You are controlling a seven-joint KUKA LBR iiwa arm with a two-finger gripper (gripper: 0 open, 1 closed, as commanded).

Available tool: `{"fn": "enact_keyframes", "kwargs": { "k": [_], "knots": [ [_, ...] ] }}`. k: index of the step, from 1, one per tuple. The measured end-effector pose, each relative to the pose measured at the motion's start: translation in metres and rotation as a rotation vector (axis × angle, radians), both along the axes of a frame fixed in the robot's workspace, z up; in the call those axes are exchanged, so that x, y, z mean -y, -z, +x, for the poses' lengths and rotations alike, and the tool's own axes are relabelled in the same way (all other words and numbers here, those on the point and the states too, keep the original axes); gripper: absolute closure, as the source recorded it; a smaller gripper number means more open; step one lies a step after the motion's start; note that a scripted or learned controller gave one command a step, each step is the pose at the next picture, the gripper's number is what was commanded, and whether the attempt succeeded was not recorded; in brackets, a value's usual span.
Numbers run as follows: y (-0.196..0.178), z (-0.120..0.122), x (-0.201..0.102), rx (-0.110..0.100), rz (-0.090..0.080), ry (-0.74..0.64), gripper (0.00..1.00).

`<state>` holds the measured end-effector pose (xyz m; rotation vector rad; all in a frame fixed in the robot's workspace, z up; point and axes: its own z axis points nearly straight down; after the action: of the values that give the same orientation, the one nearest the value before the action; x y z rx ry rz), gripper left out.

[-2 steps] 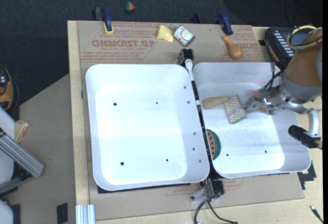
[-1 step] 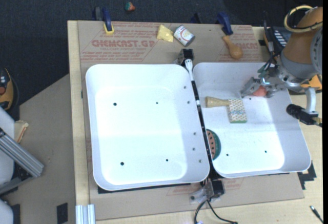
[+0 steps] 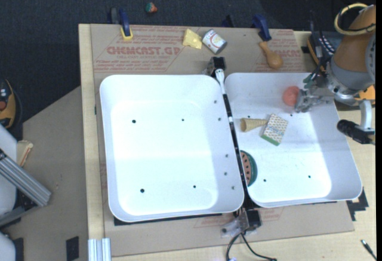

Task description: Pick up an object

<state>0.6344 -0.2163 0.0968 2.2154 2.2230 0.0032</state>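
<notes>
Dark carpeted floor surrounds a cardboard-topped worktop bearing two shallow white bins. The left bin lies apart from my reach; the right bin holds the candidates. My end effector hangs over the far right of the right bin, just beside a red-orange ball at its left; whether it is spread or pressed together I cannot tell from this slant, and nothing shows pinched in it. Nearer the bin's middle lie a tan cone and, touching its right end, a speckled green-edged block. A dark round piece sits against the left wall. In my judgement, the ball is the closest target: I should centre over it before descending, since a round thing rolls away from an off-centre closure.
</notes>
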Motion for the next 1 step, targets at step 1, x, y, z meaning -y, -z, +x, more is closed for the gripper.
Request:
{"fn": "enact_keyframes", "kwargs": {
  "k": [1],
  "knots": [
    [-0.1270, 0.0364, -0.0630, 0.012, -0.001, -0.004, 1.00]
  ]
}}
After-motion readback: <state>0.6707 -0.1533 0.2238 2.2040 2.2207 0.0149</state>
